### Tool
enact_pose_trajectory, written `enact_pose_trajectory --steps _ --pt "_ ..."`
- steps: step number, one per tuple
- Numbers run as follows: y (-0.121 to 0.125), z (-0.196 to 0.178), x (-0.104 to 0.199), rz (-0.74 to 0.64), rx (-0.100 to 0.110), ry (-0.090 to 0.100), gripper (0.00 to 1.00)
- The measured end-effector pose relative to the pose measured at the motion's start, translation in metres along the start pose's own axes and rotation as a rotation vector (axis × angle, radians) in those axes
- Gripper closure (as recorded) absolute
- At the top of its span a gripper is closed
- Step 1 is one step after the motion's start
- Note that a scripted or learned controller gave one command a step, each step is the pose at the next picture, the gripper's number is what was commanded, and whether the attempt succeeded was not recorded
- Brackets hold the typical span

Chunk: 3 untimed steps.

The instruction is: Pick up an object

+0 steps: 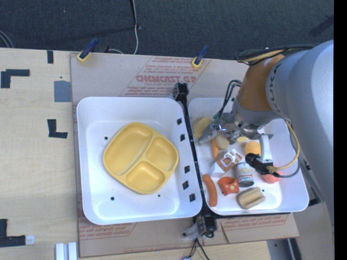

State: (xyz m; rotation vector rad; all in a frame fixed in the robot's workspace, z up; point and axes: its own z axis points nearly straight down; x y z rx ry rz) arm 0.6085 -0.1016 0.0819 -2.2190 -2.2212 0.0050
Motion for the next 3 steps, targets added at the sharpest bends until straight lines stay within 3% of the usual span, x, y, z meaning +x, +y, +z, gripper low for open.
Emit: enact_pose_trajectory --steps 1,2,3 --pt "0.061 -0.001 0.003 -0.004 0.000 -0.001 0.00" --pt "0.058 -0.009 0.003 -0.001 0.008 0.002 1.00" --pt "-0.009 -0.107 0.051 -0.003 -0.007 0.003 1.00"
